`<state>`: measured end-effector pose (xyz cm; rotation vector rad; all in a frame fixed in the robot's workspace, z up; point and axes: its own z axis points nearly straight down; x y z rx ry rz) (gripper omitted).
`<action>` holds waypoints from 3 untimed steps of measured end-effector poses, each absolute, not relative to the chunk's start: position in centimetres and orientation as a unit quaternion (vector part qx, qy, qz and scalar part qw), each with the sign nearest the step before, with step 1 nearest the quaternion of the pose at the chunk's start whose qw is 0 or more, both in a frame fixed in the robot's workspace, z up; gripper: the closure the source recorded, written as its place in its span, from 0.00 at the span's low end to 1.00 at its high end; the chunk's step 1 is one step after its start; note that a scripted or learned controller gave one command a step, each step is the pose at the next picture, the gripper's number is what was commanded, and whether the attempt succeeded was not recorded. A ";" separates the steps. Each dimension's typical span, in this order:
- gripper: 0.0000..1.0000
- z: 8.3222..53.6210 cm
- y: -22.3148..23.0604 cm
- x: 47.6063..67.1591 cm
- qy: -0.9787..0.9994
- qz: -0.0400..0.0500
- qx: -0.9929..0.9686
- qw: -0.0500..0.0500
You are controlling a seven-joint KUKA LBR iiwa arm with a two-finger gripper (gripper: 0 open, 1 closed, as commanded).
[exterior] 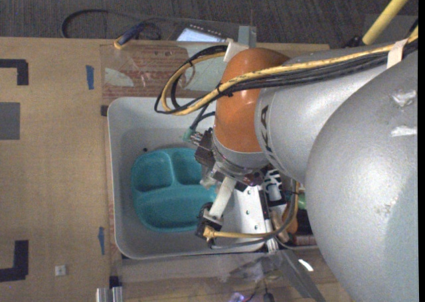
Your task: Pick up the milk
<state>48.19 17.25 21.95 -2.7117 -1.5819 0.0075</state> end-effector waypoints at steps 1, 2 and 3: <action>1.00 30.0 11.3 47.9 -0.526 0.001 -0.851 0.000; 1.00 39.8 10.5 48.0 -0.636 0.000 -0.772 0.000; 1.00 40.7 9.6 48.0 -0.589 0.000 -0.808 -0.001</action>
